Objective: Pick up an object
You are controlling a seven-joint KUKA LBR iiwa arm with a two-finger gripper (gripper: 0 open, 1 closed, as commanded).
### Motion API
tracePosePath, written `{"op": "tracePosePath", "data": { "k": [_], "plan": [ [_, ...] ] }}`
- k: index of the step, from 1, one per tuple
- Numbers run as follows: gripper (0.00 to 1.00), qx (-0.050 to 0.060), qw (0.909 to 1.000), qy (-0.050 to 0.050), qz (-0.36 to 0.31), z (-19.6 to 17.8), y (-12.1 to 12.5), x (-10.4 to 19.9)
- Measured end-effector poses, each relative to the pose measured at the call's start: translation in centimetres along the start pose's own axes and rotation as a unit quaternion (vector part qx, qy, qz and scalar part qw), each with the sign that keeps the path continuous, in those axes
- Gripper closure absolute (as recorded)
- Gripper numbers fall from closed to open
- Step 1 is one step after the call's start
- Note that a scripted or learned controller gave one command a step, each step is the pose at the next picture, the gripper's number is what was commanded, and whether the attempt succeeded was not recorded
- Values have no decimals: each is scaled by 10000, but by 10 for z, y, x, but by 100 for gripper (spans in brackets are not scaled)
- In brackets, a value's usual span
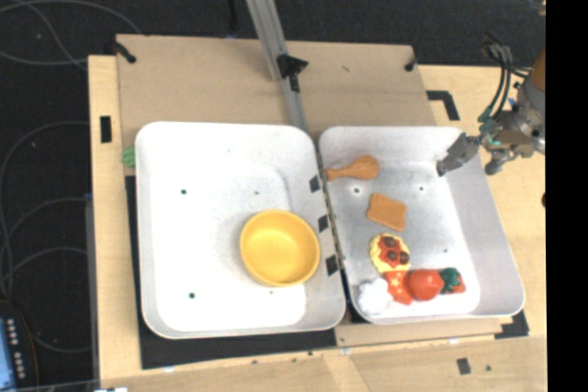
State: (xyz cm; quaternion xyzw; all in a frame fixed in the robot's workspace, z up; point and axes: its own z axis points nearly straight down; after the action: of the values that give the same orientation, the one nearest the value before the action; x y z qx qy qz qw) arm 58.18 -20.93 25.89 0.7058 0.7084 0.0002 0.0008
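At three o'clock, above right bin (478, 225) rim: gripper (478, 158), fingers apart, empty; approach step; next, descent onto orange block (387, 212).

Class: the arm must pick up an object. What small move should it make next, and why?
Probably swing the gripper left and down over the orange block. The gripper hangs at the right bin's upper right rim, holding nothing, and the block lies apart from the other items.
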Motion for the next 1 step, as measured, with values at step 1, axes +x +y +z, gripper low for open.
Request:
{"op": "tracePosePath", "data": {
  "k": [1],
  "plan": [
    [0, 1, 10000, -2, -2, 0, 0, 0]
  ]
}}
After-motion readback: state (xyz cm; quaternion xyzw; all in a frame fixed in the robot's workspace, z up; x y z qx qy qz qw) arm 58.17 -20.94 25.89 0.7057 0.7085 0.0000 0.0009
